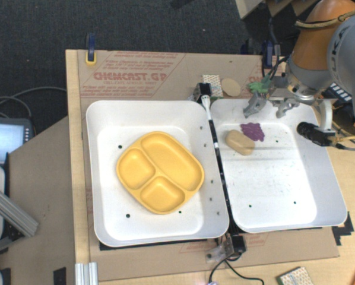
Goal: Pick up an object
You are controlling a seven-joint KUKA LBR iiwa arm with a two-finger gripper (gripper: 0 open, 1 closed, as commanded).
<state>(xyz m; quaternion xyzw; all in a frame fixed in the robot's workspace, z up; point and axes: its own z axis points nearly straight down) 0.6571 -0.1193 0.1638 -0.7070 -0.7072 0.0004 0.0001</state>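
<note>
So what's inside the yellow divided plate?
All three compartments of the yellow divided plate look bare. It sits in the left bin, whose floor beneath the plate is covered.

Bench (pixel 136 76): brown board top with red lettering. Bearing two shallow white bins side by side, left bin (pixel 103 159) and right bin (pixel 296 189), edges touching. A round tan disc (pixel 231 87) lies beyond the bins.

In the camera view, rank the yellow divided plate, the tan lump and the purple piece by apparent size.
1. Yellow divided plate, by far the largest.
2. Tan lump.
3. Purple piece, slightly smaller than the lump; the two touch and look close in size, so that order is unsure.
</note>
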